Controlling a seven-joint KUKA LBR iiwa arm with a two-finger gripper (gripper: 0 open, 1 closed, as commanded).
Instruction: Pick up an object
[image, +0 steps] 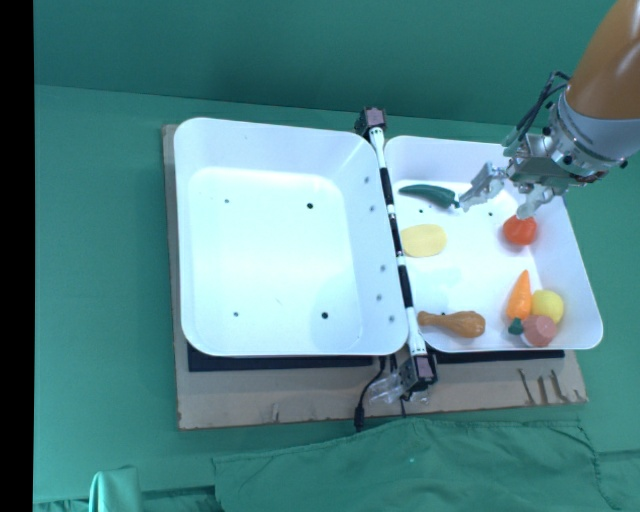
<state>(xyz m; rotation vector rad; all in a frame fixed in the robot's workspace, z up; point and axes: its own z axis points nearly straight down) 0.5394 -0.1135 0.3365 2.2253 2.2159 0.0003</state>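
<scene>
A: Looking at the gripper (503, 198) first. Hovering at the upper right of the frame, over the far end of the right bin (470, 280), reaching in under the arm's orange band (620, 50).

B: Agreed. Standing with jaws spread wide, one finger (480, 188) pointing left towards the green pepper (428, 193), the other pointing down just above the red tomato (519, 230). Holding nothing between them.

A: Touching the tomato?

B: Looking close to it, but being unable to tell from this slant.

A: Moving on to the rest of the right bin. Lying near the divider, just below the pepper: a yellow potato (423, 240). Lying along the lower edge: a brown drumstick (452, 323).

B: And crowding into the lower right corner: an orange carrot (519, 297), tilted with its green end down, pressing against a yellow lemon (547, 305), with a pink round piece (540, 330) just beneath both.

A: Sitting well apart from the gripper, those three.

B: Turning to the left half of the frame: the left bin (270, 250), lying side by side with the right one, both resting on a cardboard sheet (300, 405) over green cloth (100, 300).
</scene>
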